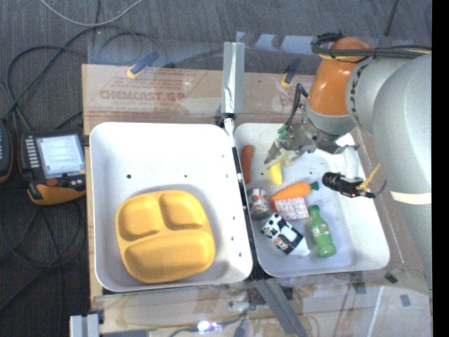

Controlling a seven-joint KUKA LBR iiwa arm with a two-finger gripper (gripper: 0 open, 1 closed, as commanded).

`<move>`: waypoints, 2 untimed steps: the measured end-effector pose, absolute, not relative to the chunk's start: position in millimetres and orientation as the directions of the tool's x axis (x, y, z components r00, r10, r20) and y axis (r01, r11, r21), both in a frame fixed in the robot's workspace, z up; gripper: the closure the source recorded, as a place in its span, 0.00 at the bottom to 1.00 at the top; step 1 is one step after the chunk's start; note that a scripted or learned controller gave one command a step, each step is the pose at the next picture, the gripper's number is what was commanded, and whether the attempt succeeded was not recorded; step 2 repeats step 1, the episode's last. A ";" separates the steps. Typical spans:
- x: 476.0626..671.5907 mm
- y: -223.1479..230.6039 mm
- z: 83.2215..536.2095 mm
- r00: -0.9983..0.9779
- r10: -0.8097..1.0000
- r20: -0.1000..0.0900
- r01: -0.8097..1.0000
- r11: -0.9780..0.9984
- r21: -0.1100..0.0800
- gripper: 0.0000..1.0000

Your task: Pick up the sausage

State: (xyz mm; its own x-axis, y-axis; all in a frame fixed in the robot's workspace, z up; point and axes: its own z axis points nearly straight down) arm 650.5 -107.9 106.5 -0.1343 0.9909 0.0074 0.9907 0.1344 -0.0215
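The sausage [247, 162] is a short reddish-brown link lying lengthwise against the left wall of the right bin [372, 248]. My gripper [279, 157] hangs over the back part of that bin, a short way right of the sausage and apart from it. It is open, its fingers point down and to the left, and nothing is between them. Just below the fingertips lies a small yellow piece [276, 174].
An orange carrot [292, 190], a small can [259, 201], a red-and-white packet [292, 208], a black-and-white toy [281, 233] and a green bottle [321, 232] crowd the middle of the right bin. The left bin [140, 142] holds a yellow divided tray [166, 234].
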 end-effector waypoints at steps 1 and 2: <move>668.1 -48.1 181.8 0.112 0.994 -0.002 0.994 -0.112 -0.004 1.00; 668.1 -48.1 181.8 0.112 0.994 -0.002 0.994 -0.112 -0.004 1.00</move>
